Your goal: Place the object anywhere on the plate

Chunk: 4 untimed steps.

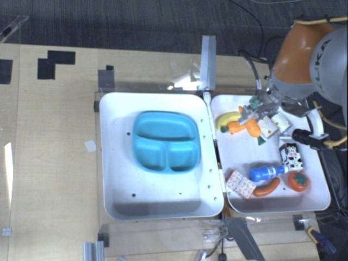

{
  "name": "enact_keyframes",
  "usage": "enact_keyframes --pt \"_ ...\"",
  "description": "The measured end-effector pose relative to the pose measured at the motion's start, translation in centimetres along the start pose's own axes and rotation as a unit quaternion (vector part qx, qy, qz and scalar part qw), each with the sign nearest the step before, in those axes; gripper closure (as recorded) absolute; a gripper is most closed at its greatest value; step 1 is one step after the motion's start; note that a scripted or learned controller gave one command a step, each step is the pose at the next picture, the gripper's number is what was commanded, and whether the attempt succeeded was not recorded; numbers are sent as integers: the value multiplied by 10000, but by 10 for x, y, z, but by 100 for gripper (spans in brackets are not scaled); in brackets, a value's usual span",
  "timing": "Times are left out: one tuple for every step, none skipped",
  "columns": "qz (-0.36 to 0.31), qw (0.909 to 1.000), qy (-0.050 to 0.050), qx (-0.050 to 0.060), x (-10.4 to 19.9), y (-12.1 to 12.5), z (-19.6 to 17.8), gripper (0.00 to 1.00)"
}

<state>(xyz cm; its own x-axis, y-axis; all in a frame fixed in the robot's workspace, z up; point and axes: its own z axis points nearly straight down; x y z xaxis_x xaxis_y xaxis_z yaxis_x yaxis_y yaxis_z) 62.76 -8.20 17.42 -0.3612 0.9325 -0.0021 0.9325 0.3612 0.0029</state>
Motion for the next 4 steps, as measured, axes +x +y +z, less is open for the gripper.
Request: enact_keyframes --pt "-927 9957 3 -6 79 34 -10 100" --pt "-698 9976 11 9 161 51 -9 100" --pt "-697 9976 10 9 161 51 -9 0" --pt "-719 9974 4 -10 161 54 -18 100"
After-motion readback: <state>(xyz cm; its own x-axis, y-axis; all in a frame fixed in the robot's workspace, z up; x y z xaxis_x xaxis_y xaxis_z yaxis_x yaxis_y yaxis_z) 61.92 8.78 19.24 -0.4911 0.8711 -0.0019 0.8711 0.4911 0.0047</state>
